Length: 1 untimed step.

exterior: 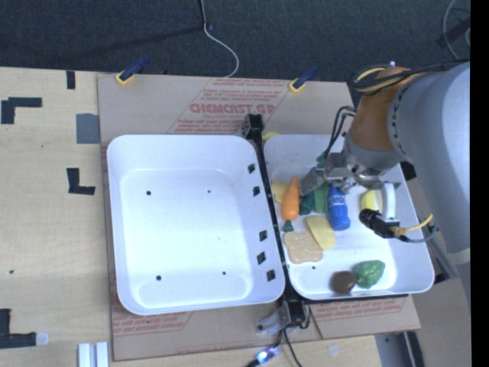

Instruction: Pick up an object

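gripper low in right bin | jaw state: cannot tell | blue bottle: small, upright-ish, just below gripper, beside orange carrot

Two smooth, glossy white plastic bins sit on a matt brown cardboard sheet over a pale wood-look worktop. A blue bottle looks shiny plastic. Dark matt carpet lies behind.

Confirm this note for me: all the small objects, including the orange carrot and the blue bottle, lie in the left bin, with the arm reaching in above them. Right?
Not quite: the bin is wrong. The camera view shows the carrot, the blue bottle and the other small objects in the right bin, not the left bin. The arm does reach in above them.
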Tool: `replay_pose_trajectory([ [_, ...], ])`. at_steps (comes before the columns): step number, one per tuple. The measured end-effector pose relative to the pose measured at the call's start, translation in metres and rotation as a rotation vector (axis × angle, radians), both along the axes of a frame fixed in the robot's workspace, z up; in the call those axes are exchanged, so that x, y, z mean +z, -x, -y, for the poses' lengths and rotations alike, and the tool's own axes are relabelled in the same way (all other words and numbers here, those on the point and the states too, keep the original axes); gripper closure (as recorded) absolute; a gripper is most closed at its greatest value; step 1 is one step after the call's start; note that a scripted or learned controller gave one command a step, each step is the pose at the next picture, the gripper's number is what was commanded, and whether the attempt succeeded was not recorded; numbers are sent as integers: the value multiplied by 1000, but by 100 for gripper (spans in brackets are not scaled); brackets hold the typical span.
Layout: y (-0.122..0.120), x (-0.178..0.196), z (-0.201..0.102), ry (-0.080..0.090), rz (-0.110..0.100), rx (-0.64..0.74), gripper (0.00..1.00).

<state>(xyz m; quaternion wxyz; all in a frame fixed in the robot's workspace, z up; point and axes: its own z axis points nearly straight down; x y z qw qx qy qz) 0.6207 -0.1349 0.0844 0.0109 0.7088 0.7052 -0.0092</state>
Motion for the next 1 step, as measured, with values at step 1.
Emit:
replay_pose_trajectory([
  [1,-2,10,-6,-20,-5,1,100],
])
